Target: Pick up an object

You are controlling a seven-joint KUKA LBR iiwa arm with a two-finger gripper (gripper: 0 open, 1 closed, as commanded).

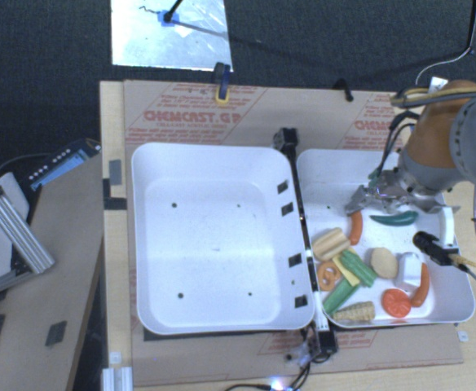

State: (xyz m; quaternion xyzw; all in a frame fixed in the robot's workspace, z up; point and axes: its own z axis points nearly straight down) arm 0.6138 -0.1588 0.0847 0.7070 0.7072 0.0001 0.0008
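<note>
My gripper (368,199) hangs low over the back part of the right bin (463,300), with the grey arm and its orange band (430,137) behind it. Just below the gripper lies a small orange sausage (355,227), and a dark green chili (394,217) lies right beside it. Nothing shows held in the gripper. Further forward in that bin are a hot dog bun (330,241), a beige potato (383,261), a green cucumber (358,267), a pretzel (328,276), a red tomato (396,302) and a waffle cone (354,311).
The left bin (213,235) stands beside the right one, with a black divider rail (299,218) between them. A second orange sausage (422,284) and a white block (408,268) lie near the right bin's right wall. A cardboard sheet (189,112) underlies both bins.
</note>
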